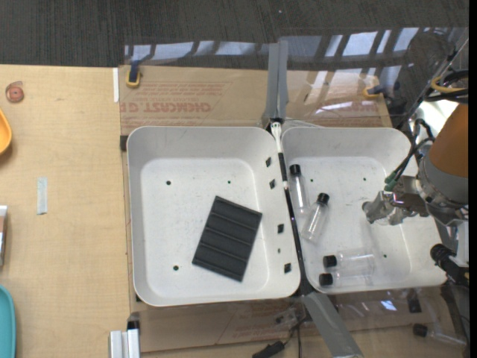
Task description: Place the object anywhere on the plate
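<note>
A black ribbed rectangular plate (227, 239) lies tilted on the floor of the left bin (149, 200). Several clear vials with black caps lie in the right bin (350, 144): one (297, 189) along its left wall, one (315, 218) just beside it, and two (352, 260) (347, 277) near the front wall. My gripper (378, 210) hangs over the right half of the right bin, to the right of the vials and apart from them. It is far from the plate. I see nothing held in it.
The grey arm with its orange band (455, 151) comes in from the right over the right bin's rim. A ridge with black clips (283, 200) divides the two bins. Cardboard (194, 103) lies behind them, a wooden bench top (59, 200) to the left.
</note>
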